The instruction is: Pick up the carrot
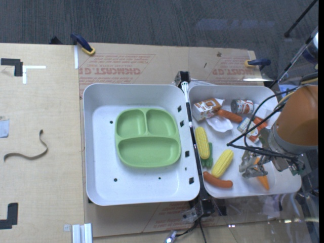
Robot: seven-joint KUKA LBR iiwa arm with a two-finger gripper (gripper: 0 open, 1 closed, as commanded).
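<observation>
The gripper (254, 167) hangs low at the right bin's (283, 189) near right corner; I cannot tell its jaw state. The carrot (262, 181) lies just beside it, near the bin's near rim.

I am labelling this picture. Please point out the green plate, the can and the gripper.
green plate (148, 137): camera view, on the divider ridge near its middle.
can (242, 106): camera view, on its side wall.
gripper (251, 167): camera view, between its fingertips, low in the right bin.

A robotics lab – clamps (83, 43) pin cardboard (167, 62) to a bench (35, 135)
</observation>
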